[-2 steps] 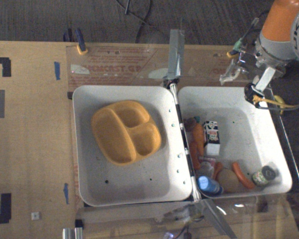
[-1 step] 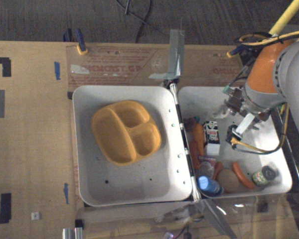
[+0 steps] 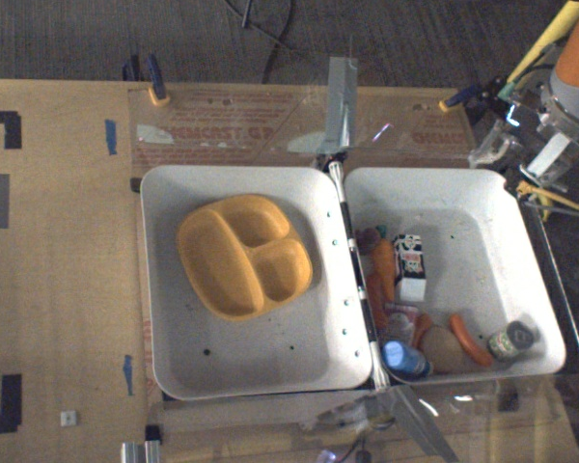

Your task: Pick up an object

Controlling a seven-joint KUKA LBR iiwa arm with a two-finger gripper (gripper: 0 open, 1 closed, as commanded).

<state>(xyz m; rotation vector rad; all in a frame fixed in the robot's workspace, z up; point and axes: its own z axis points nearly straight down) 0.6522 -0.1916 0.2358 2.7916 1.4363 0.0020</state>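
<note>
The right bin (image 3: 463, 183) holds several small things along its near and left sides: an orange carrot (image 3: 382, 268), a small black-and-white carton (image 3: 409, 266), a blue-capped bottle (image 3: 401, 357), a red-orange sausage (image 3: 470, 340) and a small grey can (image 3: 512, 340). The left bin (image 3: 222, 360) holds a yellow-orange divided plate (image 3: 243, 256). My gripper (image 3: 545, 157) hangs at the view's right edge, above the far right corner of the right bin, away from every object. Nothing shows in it.
A metal post (image 3: 340, 104) rises behind the seam between the bins. Blue clamps (image 3: 154, 73) sit at the back left of the wooden bench. Yellow cables and fittings (image 3: 540, 41) crowd the top right beside the arm.
</note>
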